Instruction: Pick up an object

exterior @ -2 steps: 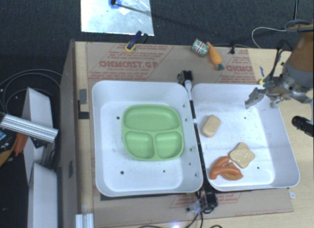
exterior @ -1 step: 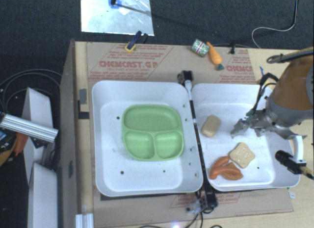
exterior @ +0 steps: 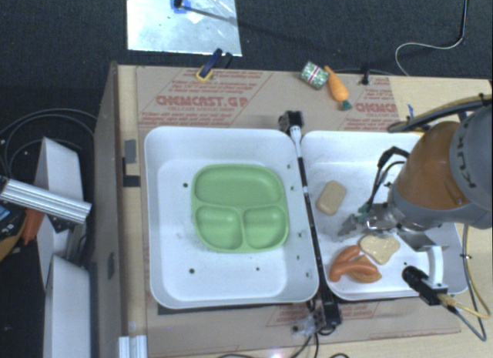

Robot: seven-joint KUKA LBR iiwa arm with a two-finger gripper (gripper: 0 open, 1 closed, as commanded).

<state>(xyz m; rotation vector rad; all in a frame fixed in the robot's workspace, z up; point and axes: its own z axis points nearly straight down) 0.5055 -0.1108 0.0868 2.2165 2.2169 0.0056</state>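
The gripper [exterior: 356,224] hovered low in the right bin [exterior: 347,156], its jaws apparently spread and empty. Just beside it lay a bread slice [exterior: 380,248] and sausages [exterior: 354,265]; a tan biscuit [exterior: 332,197] sat apart. Centring over one item before closing would serve best.

The arm [exterior: 451,168] enters from the right edge of the frame, its orange band and grey wrist bulking at centre right. It bends downward and leftward, ending in the gripper [exterior: 356,224] at lower right of centre, its tip pointing left.
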